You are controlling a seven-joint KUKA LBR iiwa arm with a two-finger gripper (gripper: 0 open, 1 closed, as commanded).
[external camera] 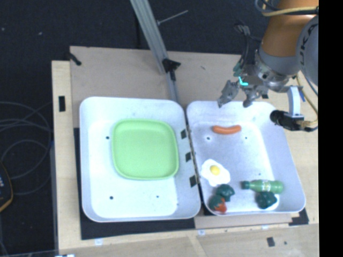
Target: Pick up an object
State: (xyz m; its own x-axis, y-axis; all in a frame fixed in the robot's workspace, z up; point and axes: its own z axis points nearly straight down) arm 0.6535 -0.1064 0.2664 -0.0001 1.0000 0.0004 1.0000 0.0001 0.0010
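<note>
gripper (236, 97) fingers spread, holding nothing | above right bin (278, 143) far rim | sausage (226, 129) just below | no legible text

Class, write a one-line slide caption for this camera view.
Gripper open above the sausage in the right bin.

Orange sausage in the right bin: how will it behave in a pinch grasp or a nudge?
The curved orange toy sausage looks round in section, so it may roll or pivot if nudged. It is thin and lies flat on the right white bin, so the fingers must probably reach near the floor. It looks like glossy plastic: likely light, stiff, somewhat slippery. The hand hangs open above it.
</note>
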